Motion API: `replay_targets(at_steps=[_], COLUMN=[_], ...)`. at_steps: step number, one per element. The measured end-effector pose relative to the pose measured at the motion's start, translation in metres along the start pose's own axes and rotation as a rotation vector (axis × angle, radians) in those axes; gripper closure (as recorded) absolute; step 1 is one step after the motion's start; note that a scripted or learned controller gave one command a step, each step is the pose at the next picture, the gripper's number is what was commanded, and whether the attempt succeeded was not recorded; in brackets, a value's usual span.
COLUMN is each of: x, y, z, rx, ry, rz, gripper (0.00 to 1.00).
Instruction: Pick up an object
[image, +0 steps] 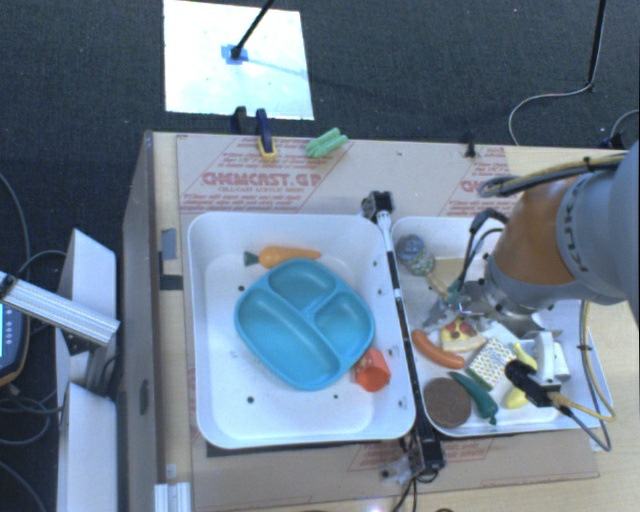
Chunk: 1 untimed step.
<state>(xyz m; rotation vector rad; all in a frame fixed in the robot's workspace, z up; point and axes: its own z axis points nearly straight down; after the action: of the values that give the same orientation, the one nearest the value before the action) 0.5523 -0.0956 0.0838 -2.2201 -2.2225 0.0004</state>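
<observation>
My gripper (447, 303) hangs low in the right bin (575, 425), reaching in from the right under the orange-banded wrist. It is just above a pizza slice (459, 333) and a red sausage (437, 349). Close by lie a checkered cracker (490, 359), a brown round disc (448, 400), a dark green vegetable (474, 394), a yellow piece (521, 357) and a grey ball (413, 248). The arm hides the bin's right middle.
The left bin (215, 400) holds a blue divided plate (303, 322), an orange carrot (285, 256) behind it and a red-orange piece (373, 371) at its front right. A black-and-white rod (394, 285) lies along the wall between the bins. A green item (326, 143) rests on the bench behind.
</observation>
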Motion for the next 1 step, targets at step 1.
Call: replay_targets(at_steps=[1], x=[-0.0038], y=[0.1006], z=[0.0044], rx=[0.044], ry=[0.011], rz=[-0.008], gripper=[0.00])
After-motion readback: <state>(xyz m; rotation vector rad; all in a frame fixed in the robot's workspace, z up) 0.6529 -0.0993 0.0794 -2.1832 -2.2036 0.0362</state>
